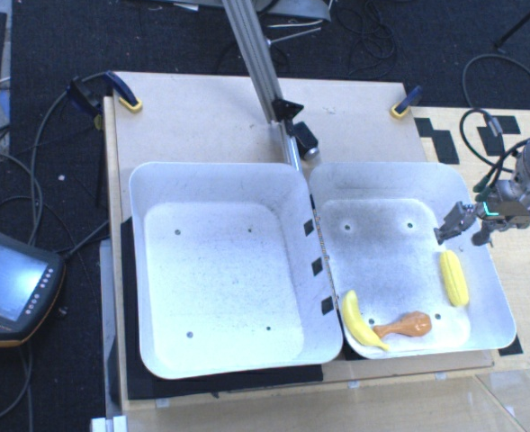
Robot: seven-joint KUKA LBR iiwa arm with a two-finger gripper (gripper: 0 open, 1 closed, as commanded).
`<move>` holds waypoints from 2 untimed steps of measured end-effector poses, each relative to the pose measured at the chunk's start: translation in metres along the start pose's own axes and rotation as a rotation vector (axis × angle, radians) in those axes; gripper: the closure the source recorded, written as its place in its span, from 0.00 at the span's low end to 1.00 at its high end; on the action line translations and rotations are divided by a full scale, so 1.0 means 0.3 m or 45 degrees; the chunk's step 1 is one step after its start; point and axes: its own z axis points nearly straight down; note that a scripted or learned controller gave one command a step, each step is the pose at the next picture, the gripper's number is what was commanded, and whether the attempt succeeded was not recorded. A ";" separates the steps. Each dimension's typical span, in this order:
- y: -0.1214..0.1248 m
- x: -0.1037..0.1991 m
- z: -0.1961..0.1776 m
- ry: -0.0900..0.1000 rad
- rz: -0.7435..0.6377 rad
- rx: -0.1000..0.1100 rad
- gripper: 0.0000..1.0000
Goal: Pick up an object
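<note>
Pincer [465, 223] above corn cob [454, 278], apart

Both white bins [220, 268] look like matt plastic, speckled with grey scuffs; the bench [247, 115] is pale, smooth wood; my claw [467, 223] is dark metal, dull; the banana [360, 322] and corn cob [453, 278] have a glossy plastic sheen; the drumstick [407, 326] looks smooth, rubbery.

1 fixed camera above bench [247, 115], angled down at both bins [220, 268], moderately distant, arm entering from right.
</note>
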 end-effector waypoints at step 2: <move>0.004 0.011 0.207 0.002 0.000 0.006 0.00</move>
